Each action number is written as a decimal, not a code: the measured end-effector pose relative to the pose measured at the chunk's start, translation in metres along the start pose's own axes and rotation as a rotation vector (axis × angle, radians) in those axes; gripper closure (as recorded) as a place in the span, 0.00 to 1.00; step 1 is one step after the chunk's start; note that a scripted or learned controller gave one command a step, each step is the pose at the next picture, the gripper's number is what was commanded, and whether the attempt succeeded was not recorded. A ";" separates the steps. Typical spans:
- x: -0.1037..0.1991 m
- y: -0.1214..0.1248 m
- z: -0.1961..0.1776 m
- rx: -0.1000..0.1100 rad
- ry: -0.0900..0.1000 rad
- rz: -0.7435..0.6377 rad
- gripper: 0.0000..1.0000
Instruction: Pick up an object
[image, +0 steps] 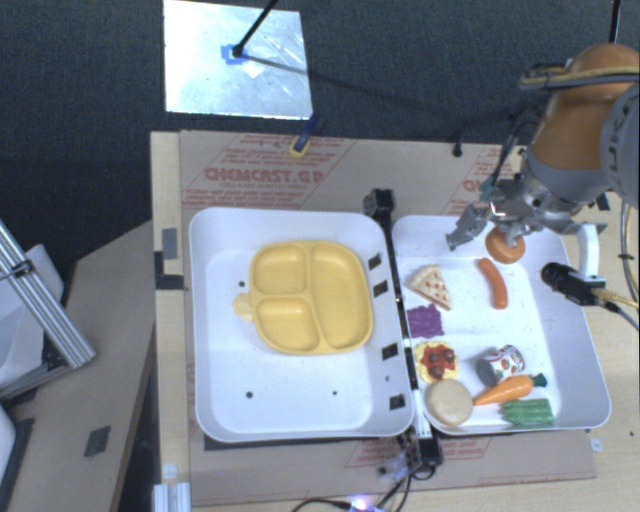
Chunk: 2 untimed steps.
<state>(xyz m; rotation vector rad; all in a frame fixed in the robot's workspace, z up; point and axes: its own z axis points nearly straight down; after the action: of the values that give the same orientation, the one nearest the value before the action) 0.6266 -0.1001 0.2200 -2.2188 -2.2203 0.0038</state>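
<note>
We see the pincer (487, 228) hovering over the far end of the right bin (590, 380), its fingers spread wide around nothing, likely lining up a grasp. An orange round piece (507, 247) sits just beside and below it; the sausage (493, 283) and pizza slice (431, 286) lie nearer us.

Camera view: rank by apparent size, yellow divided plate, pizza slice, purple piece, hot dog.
1. Yellow divided plate, largest by far.
2. Pizza slice, purple piece and hot dog look too alike in size to rank.
</note>
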 end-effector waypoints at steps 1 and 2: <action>-0.005 -0.003 0.062 0.001 0.000 0.000 0.00; -0.007 0.001 0.123 0.000 0.000 0.000 0.00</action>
<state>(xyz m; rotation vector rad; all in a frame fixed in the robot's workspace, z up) 0.6272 -0.1069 0.0968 -2.2188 -2.2201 0.0030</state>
